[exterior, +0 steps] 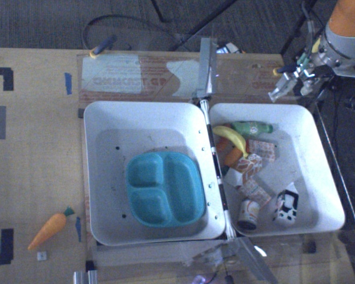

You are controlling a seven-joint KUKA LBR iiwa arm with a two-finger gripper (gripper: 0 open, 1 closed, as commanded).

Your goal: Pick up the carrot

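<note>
Outside both bins lies an orange carrot (48, 230), green-topped, tilted.

Carrot (48, 230): orange body, green top, at 8 o'clock. Divided tray (165, 189): teal. 2 bins (100, 158): white. Banana (230, 137): yellow. Bottle (252, 127): green, at 2 o'clock. Small carton (287, 205): black-and-white patches. Bench (29, 158): tan with black corner marks.
</note>
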